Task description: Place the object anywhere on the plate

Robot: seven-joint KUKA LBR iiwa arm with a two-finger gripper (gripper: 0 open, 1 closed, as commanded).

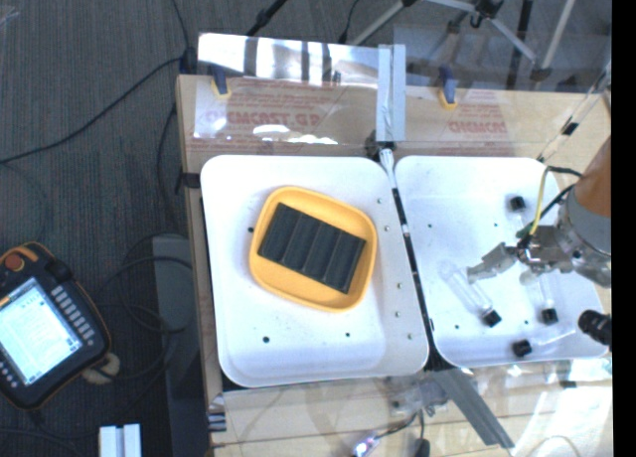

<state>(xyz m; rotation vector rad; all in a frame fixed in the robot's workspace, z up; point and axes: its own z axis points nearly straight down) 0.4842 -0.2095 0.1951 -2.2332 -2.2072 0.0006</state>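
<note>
A yellow plate (266, 264) rests in the left bin (298, 346). On it lies a dark grey ridged block (314, 244), flat and a little turned, covering most of the plate's middle. My gripper (507, 291) hangs over the right bin (457, 197), well to the right of the plate and apart from the block. Its fingers (487, 264) are spread wide with nothing between them, so it is open.
A raised divider (405, 246) separates the two bins. Several small black bits (516, 203) are scattered on the right bin's floor. A cable (542, 202) runs down to the wrist. A handheld pendant (40, 326) lies on the floor at the left.
</note>
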